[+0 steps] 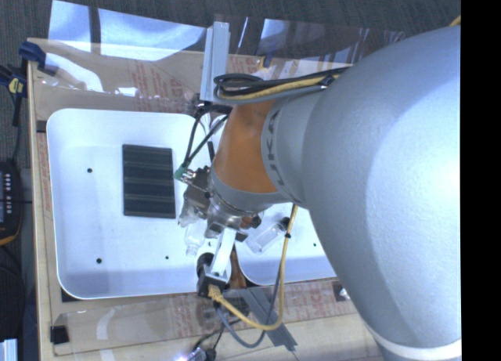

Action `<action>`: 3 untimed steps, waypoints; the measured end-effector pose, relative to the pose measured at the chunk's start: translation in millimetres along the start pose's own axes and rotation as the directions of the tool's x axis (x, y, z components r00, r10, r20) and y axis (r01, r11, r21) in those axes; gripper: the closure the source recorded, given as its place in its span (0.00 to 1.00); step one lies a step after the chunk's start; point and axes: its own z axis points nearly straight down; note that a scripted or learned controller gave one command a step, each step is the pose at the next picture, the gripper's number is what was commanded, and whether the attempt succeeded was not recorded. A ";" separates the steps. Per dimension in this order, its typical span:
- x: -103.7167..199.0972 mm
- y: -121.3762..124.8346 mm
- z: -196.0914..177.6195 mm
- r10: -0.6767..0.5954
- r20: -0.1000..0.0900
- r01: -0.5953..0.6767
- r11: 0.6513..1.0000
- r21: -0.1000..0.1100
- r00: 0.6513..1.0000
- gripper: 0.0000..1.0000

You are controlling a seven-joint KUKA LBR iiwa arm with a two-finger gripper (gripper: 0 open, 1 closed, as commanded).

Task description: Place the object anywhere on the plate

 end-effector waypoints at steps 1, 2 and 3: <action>55.0 -31.5 61.2 0.482 0.002 -0.482 0.876 0.004 0.876 1.00; 68.4 21.1 99.0 0.545 -0.001 -0.545 0.839 0.001 0.839 1.00; 88.6 17.9 99.6 0.027 0.010 -0.027 1.000 0.010 1.000 1.00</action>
